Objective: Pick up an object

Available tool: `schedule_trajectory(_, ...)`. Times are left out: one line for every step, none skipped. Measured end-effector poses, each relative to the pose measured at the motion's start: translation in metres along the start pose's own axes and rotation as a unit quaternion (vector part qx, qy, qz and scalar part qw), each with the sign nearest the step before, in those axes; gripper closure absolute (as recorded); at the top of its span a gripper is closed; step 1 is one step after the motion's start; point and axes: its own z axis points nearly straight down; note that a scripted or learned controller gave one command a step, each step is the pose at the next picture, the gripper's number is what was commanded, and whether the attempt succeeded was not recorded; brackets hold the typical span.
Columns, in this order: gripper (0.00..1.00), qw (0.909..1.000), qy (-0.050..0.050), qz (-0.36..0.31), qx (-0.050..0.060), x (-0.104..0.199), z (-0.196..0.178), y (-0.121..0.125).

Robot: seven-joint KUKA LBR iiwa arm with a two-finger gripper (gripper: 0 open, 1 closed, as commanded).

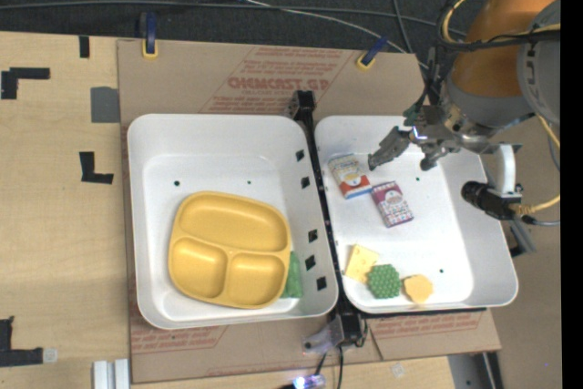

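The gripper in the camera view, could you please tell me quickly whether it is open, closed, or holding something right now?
Gripper: open, fingers spread, holding nothing, above the right bin near the small carton.

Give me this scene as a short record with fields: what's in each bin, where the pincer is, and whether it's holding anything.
left bin: yellow plastic divided tray, with a green item at its right edge
right bin: small white and red box, purple and white packet, yellow wedge-shaped piece, green bumpy toy, small orange round piece
pincer: open, over the upper part of the right bin
held: nothing between its fingers
nearest object: the white and red box, just left of the pincer
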Motion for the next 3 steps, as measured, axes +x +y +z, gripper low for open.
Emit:
schedule_trajectory(0.00,1.0000,0.000,0.000,0.001,0.003,0.046,-0.007)
schedule_trajectory(0.00,1.0000,0.000,0.000,0.003,0.010,0.109,-0.009)
schedule_trajectory(0.00,1.0000,-0.003,0.000,-0.005,0.007,0.136,-0.006)
